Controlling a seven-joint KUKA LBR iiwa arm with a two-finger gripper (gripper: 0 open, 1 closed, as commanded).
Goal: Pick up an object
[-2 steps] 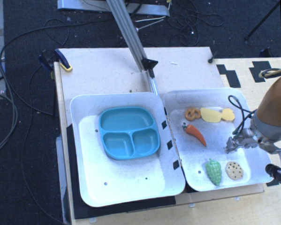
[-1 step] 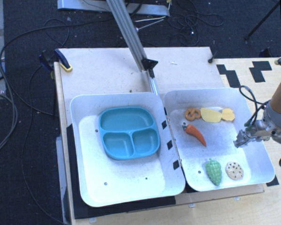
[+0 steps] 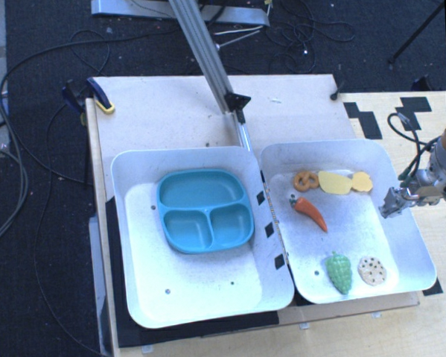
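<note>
The right bin (image 3: 404,224) holds several toy foods. A brown pretzel (image 3: 306,180) lies at the back beside a yellow piece (image 3: 335,182) and a small orange-yellow piece (image 3: 362,181). An orange carrot (image 3: 310,212) lies near the bin's middle. A green bumpy item (image 3: 338,272) and a speckled cookie (image 3: 372,271) rest at the front. My gripper (image 3: 394,204) hangs over the bin's right rim, apart from all of them, with nothing visibly in it.
The left bin (image 3: 139,283) carries a blue divided tray (image 3: 206,210). A slanted metal pole (image 3: 205,52) rises behind the bins. Cables cover the dark floor around the bench. Black-and-white markers (image 3: 369,118) lie on the wooden surface at right.
</note>
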